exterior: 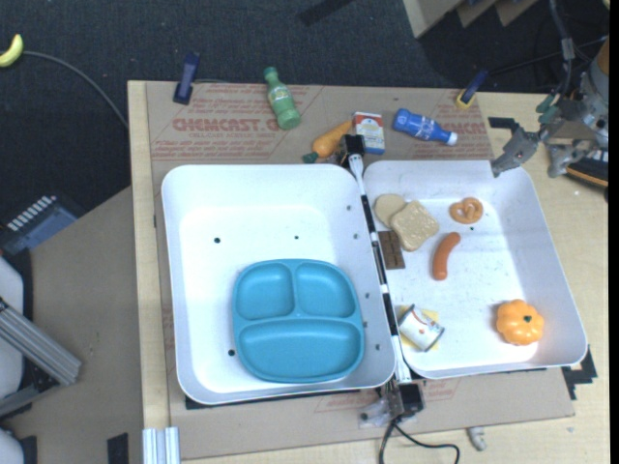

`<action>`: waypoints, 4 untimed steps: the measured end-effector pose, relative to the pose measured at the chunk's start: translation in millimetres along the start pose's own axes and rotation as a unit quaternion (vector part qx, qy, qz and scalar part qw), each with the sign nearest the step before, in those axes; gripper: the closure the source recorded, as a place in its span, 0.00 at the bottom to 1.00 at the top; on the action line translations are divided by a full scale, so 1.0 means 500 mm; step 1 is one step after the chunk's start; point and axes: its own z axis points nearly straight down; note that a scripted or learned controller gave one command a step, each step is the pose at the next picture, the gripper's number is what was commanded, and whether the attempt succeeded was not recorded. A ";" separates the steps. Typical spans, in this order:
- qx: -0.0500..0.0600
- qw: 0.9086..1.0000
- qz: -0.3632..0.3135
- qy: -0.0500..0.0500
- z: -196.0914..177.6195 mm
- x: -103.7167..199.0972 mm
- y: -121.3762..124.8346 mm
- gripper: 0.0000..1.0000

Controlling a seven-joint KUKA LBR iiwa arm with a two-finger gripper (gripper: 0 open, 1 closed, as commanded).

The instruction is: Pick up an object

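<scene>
The claw (527, 148) hangs at the far right corner of the right bin (542, 259), over its rim, its two fingers spread apart with nothing between them.

Below and left of the claw, inside that bin, lies a sausage (444, 256), reddish-brown and smooth, its long axis running steeply from upper right to lower left. Just left of the claw and lower sits a small orange pretzel-like piece (467, 210); further left a slice of toast (414, 224) overlaps a tan cookie (389, 207). Well below the claw rests an orange pumpkin (518, 322), and a small can (421, 329) lies tilted to its left.

The left bin (193, 259) holds a blue divided plate (297, 319). On the bench (222, 119) left of the claw, red print reads "CHEMCAST".
</scene>
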 end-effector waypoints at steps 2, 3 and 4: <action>0.001 1.000 0.000 0.001 0.375 0.150 -0.115 0.00; 0.000 1.000 0.001 0.000 0.355 0.149 -0.114 1.00; 0.000 1.000 0.000 0.001 0.174 0.278 -0.177 1.00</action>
